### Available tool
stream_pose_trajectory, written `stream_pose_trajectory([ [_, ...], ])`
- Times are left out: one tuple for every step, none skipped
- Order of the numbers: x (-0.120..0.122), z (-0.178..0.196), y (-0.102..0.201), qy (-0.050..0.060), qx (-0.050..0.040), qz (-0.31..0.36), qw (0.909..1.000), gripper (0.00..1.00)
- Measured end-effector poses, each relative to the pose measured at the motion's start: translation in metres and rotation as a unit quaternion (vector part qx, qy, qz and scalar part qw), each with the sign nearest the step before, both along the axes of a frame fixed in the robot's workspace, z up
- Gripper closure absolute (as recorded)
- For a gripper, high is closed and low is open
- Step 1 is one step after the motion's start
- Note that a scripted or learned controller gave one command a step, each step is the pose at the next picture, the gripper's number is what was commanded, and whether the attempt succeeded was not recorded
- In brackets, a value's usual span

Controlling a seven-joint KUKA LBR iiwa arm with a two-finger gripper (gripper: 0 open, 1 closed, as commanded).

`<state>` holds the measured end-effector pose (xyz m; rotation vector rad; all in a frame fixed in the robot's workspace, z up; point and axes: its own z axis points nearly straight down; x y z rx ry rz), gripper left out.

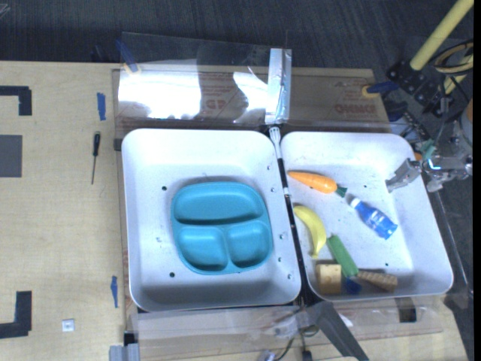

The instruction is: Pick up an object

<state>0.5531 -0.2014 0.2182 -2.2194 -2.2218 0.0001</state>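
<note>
Nearest us, along the bottom edge, we see the front rims of two shallow white bins sitting side by side on a pale wooden tabletop (52,224).

Starting at the left, the tabletop carries black corner markings, strips of blue tape and a thin dark tool (95,155) lying near the left bin.

The left bin (143,164) holds a blue divided tray (221,226) with one long compartment at the far side and two smaller ones toward us. It rests flat in the middle of the bin.

Behind the bins we see a sheet of clear plastic (195,85) catching bright glare.

The right bin (421,254) holds the loose objects. An orange carrot (313,182) lies toward the far left of this bin. Just right of it lies a small bottle (371,216) with a blue label, tilted on its side. Nearer us, a yellow banana (313,229) lies along the bin's left wall. Beside it a green stick-shaped piece (341,253) slants toward us, ending close to a tan block (328,277) and a brown textured piece (376,279) at the front of the bin.

At the far right, the gripper (406,174) hangs over the right bin's far right rim, well apart from every object. We cannot tell whether its fingers are open or closed, and we see nothing between them.
</note>
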Motion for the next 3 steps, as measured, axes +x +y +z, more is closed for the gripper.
stream_pose_trajectory([
  [-0.007,-0.124,0.048,0.001,0.0004,0.06,0.9982,0.0],
  [-0.005,-0.112,0.046,-0.003,-0.001,0.058,0.9983,1.0],
  [-0.039,0.055,0.074,-0.006,-0.0015,0.032,0.9995,1.0],
])
